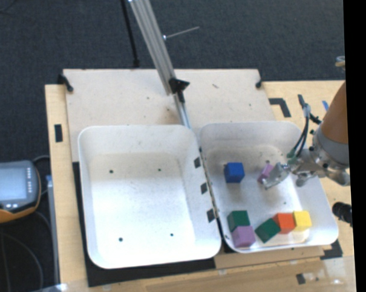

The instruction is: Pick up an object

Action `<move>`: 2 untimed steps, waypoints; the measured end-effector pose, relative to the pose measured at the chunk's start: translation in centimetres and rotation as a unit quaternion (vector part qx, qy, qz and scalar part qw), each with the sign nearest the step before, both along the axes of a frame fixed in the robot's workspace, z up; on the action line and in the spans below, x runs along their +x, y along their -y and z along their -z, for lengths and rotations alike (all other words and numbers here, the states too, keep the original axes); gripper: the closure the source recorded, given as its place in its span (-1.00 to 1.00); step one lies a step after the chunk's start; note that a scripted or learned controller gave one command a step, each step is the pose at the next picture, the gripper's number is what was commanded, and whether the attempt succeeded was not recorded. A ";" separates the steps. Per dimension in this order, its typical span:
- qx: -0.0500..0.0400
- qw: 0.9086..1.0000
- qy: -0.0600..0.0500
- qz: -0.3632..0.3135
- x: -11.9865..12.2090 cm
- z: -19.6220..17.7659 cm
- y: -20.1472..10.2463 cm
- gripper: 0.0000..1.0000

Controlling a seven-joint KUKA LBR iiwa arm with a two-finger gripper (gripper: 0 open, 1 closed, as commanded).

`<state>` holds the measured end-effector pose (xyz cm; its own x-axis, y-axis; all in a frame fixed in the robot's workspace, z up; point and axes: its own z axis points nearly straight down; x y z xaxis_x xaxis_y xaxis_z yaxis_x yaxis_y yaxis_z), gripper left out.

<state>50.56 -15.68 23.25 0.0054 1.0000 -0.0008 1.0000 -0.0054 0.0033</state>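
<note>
While the two-finger metal gripper (274,176) sits low in the right shallow white bin (255,132), grip state unclear; small purple block (267,169) touching it, right of blue cube (234,172). Lift apparently pending.

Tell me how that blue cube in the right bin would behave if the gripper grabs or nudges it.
The blue cube looks like a rigid block with flat faces, so it would probably slide, not roll, when nudged. It sits flat and squat, so tipping seems unlikely. It stands apart from the other blocks, so the gripper should likely close on its parallel sides cleanly.
</note>
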 end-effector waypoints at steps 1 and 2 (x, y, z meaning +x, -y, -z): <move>-0.001 1.000 -0.003 -0.001 4.8 10.1 3.9 -1.00; -0.001 1.000 0.001 -0.005 12.0 13.6 4.9 -1.00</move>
